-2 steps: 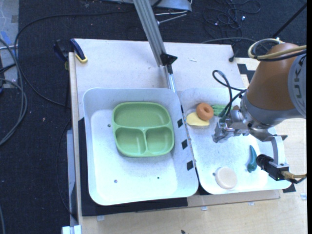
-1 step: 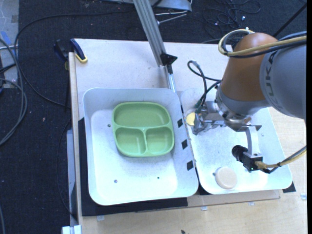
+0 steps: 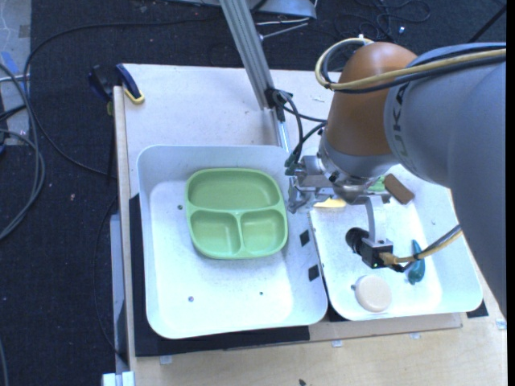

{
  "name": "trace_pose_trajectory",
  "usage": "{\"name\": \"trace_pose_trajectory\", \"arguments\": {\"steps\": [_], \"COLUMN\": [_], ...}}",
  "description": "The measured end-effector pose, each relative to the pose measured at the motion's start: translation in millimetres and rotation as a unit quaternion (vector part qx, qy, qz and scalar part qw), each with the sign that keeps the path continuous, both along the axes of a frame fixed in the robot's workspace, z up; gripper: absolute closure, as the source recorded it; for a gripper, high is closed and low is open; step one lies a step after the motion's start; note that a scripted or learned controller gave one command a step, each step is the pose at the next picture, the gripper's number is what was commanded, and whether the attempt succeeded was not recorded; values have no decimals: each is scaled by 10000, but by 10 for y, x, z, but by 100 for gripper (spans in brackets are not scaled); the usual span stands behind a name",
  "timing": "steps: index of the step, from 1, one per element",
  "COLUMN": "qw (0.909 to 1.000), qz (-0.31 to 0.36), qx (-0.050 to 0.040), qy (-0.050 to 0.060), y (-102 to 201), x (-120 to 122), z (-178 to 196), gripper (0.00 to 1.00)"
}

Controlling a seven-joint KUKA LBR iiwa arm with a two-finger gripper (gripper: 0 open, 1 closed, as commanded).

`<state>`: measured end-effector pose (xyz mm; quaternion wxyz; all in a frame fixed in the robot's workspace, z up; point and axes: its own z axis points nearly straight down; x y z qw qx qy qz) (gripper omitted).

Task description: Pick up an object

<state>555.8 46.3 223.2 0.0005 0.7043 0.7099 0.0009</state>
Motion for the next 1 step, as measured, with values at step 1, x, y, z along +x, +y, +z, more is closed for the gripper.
{"name": "trace_pose_trajectory", "arguments": {"steps": [1], "qw": [10000], "qz": [-8], "qx": [1], "qy": [-6], "y": [367], "x": [238], "z": [72], "gripper": [100]}}
